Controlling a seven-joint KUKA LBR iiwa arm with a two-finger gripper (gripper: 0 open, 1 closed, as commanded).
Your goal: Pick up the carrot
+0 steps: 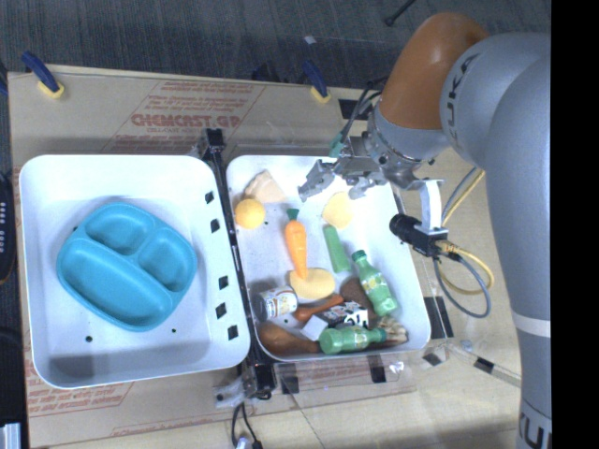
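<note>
The hand (335,181) hangs over the far end of the right bin (404,271), its two grey metal fingers spread apart with nothing between them. Just below it and slightly toward the left bin lies the carrot (296,242), one smooth orange taper with a green tip. Beside the hand sits a pale yellow rounded piece (338,211); further out are two green plastic bottles (372,282). One glossy blue divided plate (126,264) rests in the left bin (37,251).

one fixed camera above the bench, angled down, both bins (37,251) framed
</note>
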